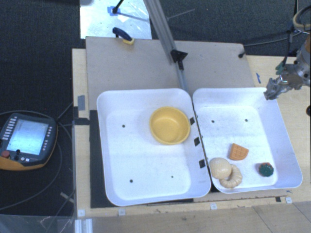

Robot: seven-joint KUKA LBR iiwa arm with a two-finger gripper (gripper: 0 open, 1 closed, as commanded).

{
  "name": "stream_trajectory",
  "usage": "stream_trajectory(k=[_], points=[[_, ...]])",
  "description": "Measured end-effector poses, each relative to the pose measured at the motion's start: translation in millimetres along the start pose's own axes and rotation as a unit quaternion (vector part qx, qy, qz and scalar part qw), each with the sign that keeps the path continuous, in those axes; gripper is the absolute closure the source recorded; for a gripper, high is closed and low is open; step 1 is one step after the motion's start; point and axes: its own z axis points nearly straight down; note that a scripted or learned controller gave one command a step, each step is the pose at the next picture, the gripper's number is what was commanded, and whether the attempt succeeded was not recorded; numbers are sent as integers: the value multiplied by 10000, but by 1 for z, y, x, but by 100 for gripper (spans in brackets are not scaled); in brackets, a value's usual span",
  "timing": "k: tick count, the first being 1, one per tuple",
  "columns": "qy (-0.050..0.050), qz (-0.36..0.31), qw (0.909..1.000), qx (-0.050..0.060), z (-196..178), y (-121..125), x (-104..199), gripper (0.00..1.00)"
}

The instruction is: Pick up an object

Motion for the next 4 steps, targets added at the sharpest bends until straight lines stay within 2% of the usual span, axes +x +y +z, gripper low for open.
stream_trajectory(k=[1,4], points=[[3,2,10000,15,-22,1,0,100],[11,-14,10000,30,24,-36,151,100]])
